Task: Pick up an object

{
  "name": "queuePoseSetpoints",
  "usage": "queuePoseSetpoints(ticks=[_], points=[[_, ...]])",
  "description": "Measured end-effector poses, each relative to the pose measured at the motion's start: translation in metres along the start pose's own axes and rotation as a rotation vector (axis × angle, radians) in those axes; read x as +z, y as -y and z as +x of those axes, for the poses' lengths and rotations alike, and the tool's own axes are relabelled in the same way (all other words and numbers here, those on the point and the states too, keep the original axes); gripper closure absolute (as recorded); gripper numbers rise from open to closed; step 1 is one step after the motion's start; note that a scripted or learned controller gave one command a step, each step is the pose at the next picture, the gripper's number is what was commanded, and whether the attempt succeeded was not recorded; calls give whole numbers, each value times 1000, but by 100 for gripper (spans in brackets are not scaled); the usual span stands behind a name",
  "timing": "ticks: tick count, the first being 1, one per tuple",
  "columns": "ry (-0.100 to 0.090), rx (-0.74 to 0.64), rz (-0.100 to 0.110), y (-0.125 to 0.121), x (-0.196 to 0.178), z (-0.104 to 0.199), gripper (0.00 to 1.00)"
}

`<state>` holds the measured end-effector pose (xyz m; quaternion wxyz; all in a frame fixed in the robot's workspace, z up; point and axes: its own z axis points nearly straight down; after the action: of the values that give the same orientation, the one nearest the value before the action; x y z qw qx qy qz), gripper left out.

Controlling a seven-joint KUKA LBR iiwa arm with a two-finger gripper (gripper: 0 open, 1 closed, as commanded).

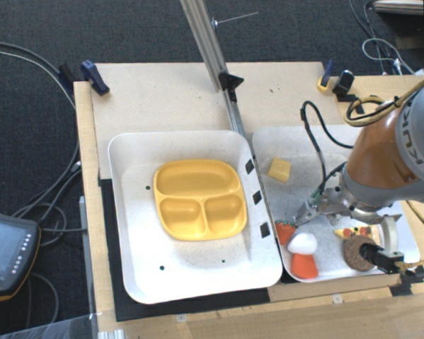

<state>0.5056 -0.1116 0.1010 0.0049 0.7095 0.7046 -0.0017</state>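
- I take the step in hand to be the final descent, so I would come down slowly and centre the tool (308, 213) over one item before committing; the things at the right bin's (295, 136) near edge lie crowded together.
- The tool sits low in that bin, near the divide between the bins; I cannot tell its state from this slanted view.
- The white ball (303, 243) lies just beside the tool, toward the tabletop's front edge, touching the orange piece (305, 266).
- A red piece (285, 233) lies just left of the ball.
- The tan block (279, 170) rests well apart, toward the back edge.
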Motion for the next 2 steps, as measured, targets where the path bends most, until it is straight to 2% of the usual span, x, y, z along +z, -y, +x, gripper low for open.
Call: queuePoseSetpoints(ticks=[1, 2], points=[[-1, -2, -3, -1, -12, 1, 100], [-9, -9, -2, -1, -72, 9, 100]])
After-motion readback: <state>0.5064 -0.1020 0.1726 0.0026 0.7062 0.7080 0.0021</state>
